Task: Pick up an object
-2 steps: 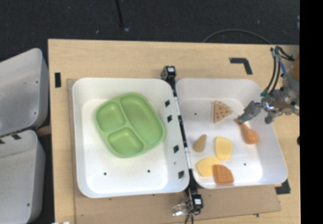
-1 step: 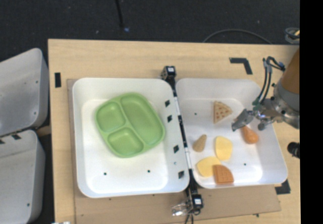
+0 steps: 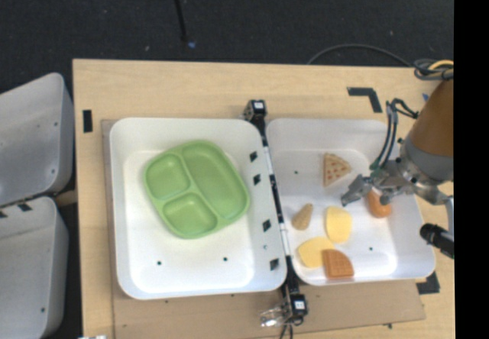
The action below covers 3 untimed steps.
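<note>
Wood tabletop w/ 2 white bins: claw hangs spread open, empty, straddling orange piece, prob. to grab it.

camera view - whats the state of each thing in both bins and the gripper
green divided plate: flat in the left bin, compartments bare
pizza slice toy: flat in the right bin
orange piece: in the right bin, right under the gripper
two yellow pieces: lying close together
brown cracker: against the lower yellow piece
tan piece: lying alone
</note>
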### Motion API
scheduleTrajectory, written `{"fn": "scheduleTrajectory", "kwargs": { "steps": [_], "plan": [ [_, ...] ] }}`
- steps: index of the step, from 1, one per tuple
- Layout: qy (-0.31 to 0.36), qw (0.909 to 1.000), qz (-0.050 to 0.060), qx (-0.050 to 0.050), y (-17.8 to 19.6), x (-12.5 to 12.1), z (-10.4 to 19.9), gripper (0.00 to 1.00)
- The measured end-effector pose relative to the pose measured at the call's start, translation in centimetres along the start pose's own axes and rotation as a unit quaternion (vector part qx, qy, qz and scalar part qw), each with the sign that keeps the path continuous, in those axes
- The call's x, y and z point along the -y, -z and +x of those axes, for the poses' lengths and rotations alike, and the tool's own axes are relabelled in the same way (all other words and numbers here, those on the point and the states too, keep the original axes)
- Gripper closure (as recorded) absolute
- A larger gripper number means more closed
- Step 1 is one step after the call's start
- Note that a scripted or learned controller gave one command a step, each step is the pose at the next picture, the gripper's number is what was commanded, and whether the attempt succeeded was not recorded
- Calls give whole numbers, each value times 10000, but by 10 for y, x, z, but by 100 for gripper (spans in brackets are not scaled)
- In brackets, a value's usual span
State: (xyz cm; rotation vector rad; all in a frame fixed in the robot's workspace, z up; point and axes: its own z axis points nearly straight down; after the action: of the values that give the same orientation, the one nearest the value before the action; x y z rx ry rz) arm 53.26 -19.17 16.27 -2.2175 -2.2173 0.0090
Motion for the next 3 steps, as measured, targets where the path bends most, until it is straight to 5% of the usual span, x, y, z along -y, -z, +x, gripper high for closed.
{"fn": "scheduleTrajectory", "kwargs": {
  "steps": [1,2,3],
  "plan": [
    [6,10000,-6,-18,-65,3,1,0],
    [-7,10000,-8,-15,-56,2,0,100],
    [4,10000,-42,2,-9,9,4,100]
  ]
}}
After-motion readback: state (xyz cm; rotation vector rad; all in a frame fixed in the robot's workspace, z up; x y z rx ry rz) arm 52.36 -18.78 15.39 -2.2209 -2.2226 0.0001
